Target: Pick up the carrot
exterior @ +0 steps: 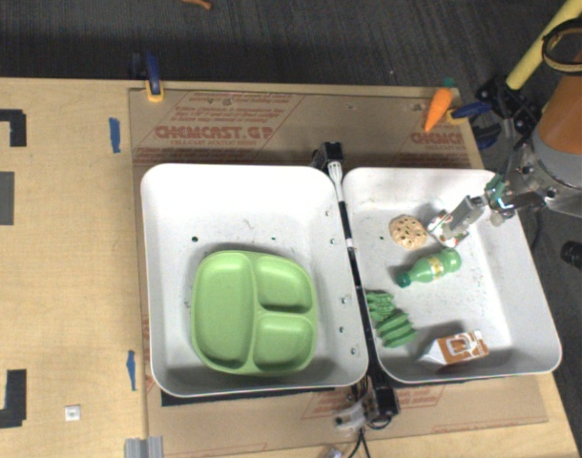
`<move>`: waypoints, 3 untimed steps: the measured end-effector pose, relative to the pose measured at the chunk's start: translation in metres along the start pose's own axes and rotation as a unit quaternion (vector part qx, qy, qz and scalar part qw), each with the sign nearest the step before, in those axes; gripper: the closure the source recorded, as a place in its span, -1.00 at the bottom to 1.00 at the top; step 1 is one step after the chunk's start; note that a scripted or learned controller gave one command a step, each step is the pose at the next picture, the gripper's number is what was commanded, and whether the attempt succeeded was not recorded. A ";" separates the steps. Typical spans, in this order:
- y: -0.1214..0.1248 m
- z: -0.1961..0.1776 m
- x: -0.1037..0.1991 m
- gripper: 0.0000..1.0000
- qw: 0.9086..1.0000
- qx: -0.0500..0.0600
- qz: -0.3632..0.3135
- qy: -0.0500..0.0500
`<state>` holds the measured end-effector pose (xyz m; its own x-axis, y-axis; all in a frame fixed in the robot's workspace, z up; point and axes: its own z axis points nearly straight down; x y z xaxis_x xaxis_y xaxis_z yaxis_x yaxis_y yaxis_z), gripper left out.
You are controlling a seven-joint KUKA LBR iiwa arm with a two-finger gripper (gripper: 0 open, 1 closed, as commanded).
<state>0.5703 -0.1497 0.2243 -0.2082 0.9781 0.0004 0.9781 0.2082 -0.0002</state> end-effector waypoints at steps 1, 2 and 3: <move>-0.042 -0.029 0.014 -1.00 0.996 0.001 0.093 0.000; -0.073 -0.002 0.056 -1.00 1.000 0.001 -0.017 0.001; -0.104 0.035 -0.054 -1.00 1.000 -0.001 -0.017 -0.001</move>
<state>0.4795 -0.2242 0.1892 -0.2416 0.9704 -0.0013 0.9704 0.2416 0.0008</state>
